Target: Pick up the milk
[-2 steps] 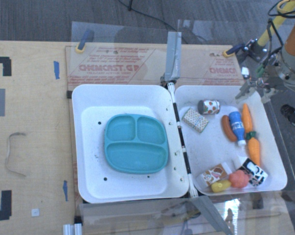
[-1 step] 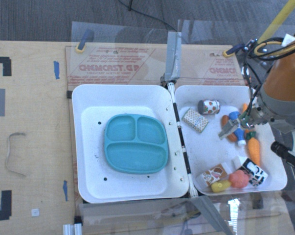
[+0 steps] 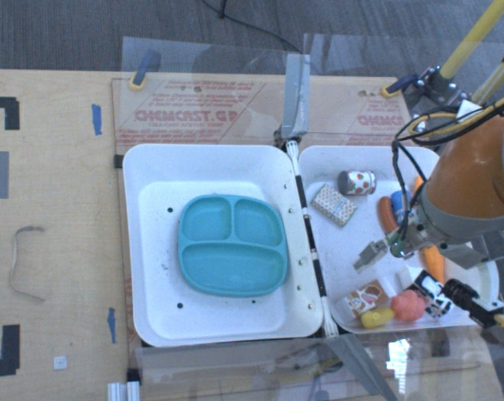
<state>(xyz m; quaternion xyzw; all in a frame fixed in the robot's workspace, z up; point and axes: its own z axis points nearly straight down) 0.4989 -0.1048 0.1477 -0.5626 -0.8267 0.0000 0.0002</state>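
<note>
Fingers: grey, low over the floor of the right bin, near its middle; seen from above they merge into one slanted shape, so I cannot tell whether they are apart or together; nothing shows between them.
Arm: grey with an orange band, reaching in from the view's right, up and to the right of the fingers.
Milk: small black-and-white patterned carton, down and to the right of the fingers in the view, apart from them, close to the bin's near wall.
Pink ball: just left of the milk, touching or nearly so, below and right of the fingers.
Yellow fruit: straight below the fingers, against the near wall.
Small printed box: between the fingers and the yellow fruit, just beside the fruit.
Carrot: right of the fingers, just above the milk, partly under the arm.
Red sausage: above and slightly right of the fingers.
Checked packet: above and left of the fingers.
Can: on its side, further above, beyond the packet.
Left bin: well left of the fingers, holding a teal divided plate.
Surface: pale wood, carrying both bins.
</note>
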